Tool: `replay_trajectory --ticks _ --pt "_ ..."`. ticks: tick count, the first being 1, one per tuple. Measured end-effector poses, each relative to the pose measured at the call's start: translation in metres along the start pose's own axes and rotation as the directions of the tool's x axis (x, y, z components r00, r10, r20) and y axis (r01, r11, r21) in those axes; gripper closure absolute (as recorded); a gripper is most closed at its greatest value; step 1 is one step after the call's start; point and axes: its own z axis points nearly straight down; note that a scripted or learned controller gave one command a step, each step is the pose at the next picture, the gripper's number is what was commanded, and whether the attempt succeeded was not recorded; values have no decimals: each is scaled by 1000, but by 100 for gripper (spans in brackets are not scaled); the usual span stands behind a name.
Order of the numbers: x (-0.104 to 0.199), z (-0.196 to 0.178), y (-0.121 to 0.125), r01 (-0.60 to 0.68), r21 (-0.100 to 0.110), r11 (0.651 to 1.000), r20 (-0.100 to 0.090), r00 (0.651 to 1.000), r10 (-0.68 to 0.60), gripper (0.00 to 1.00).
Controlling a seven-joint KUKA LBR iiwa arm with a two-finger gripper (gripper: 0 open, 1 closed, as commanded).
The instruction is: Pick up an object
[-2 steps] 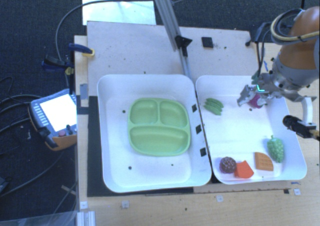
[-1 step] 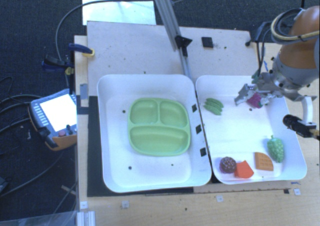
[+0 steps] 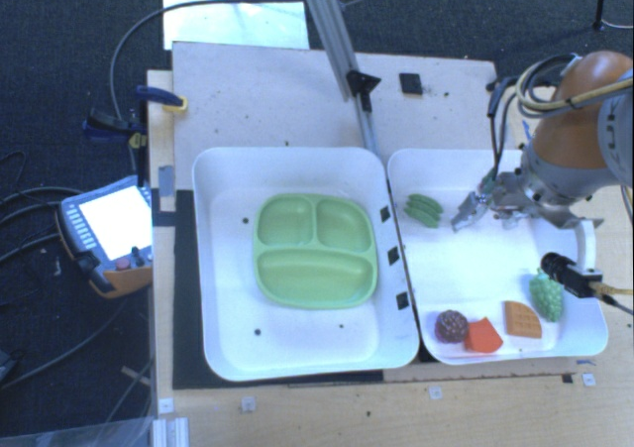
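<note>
Reaching in from the right, the grey arm with its orange band hung over the right bin (image 3: 594, 331), its gripper (image 3: 472, 211) low above the bin's upper half. The two fingers stood parted, with nothing between them; their tips pointed left toward a green pea pod (image 3: 424, 209) that lay just beside them near the bin's upper left corner, apart from the tips.

Along the bottom of that same bin sat the other play foods: a dark reddish-brown berry (image 3: 452, 325), touching or almost touching an orange-red wedge (image 3: 484, 336), then a tan waffle piece (image 3: 522, 319) a little to the right, and a bunch of green grapes (image 3: 546, 295) near the right wall. A black fitting on the arm's side hung just above the grapes.

The left bin (image 3: 223, 336) held a light green divided plate (image 3: 316, 249) with three compartments, lying flat near the middle. A grey pole (image 3: 332, 24) slanted down across the bench to the seam between the two bins. Off to the left, on the dark floor, lay a handheld control pendant (image 3: 107, 232) with a lit screen.
</note>
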Motion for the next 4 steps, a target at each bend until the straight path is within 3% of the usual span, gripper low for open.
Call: replay_trajectory --ticks 1,2,3,4 --pt "-4 59 6 0 -1 1000 0 1000 0 0" --pt "-4 72 8 0 -5 1000 1 1000 0 0" --pt "-4 59 9 0 -11 1000 2 1000 0 100" --pt "-4 16 12 3 -7 1000 1 1000 -3 100"
